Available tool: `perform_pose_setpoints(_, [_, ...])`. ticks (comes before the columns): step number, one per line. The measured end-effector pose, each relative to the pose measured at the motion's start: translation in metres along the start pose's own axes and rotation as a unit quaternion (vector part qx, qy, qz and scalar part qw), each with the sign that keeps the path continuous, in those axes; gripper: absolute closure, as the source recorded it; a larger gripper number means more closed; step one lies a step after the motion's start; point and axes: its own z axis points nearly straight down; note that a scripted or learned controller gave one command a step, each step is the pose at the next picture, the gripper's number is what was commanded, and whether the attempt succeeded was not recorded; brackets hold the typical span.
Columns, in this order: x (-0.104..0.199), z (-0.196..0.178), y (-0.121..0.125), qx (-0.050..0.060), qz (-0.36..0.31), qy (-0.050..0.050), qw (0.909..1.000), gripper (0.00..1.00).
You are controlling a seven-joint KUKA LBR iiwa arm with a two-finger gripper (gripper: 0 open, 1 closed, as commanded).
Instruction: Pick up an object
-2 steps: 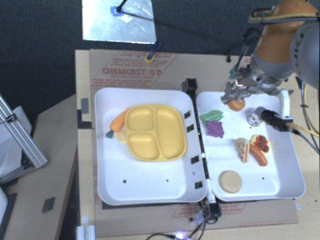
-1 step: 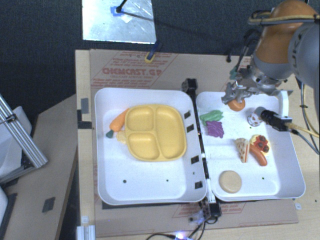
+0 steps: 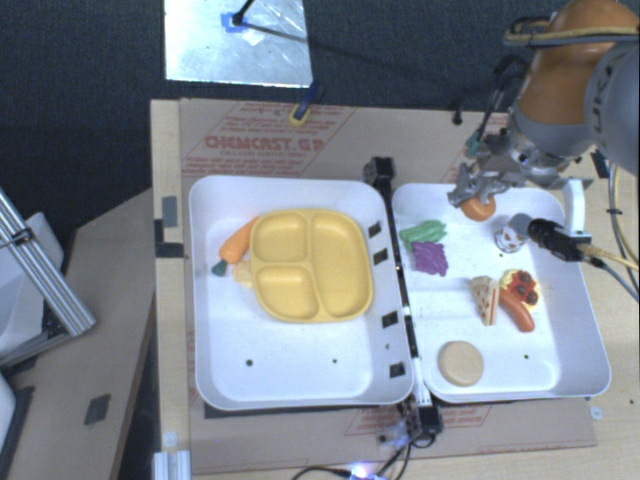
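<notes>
Small round orange object [image 3: 480, 208] at the right bin's far edge, directly under the pincer [image 3: 476, 194].

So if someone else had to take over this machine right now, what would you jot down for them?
Pincer: low at the back of the right bin, right over a small orange piece; whether it grips it, cannot tell.
Right bin also holds green leaf, purple piece, hot dog, round cookie.
Left bin: yellow tray, carrot.
Done: nothing visibly lifted. Left: confirm a grasp and lift.

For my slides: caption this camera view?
Gripper over an orange toy in the right bin; yellow tray left.
</notes>
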Motion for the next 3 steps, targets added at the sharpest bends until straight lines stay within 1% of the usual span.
perform_pose_setpoints(1, [0.000, -0.001, -0.014, 0.001, 0.001, 0.000, 1.0000, 1.00])
perform_pose_setpoints(2, [0.005, 0.016, -0.002, 0.000, -0.001, 0.000, 1.0000, 1.00])
perform_pose_setpoints(3, [0.000, 0.016, -0.007, 0.000, 0.000, 0.000, 1.0000, 1.00])
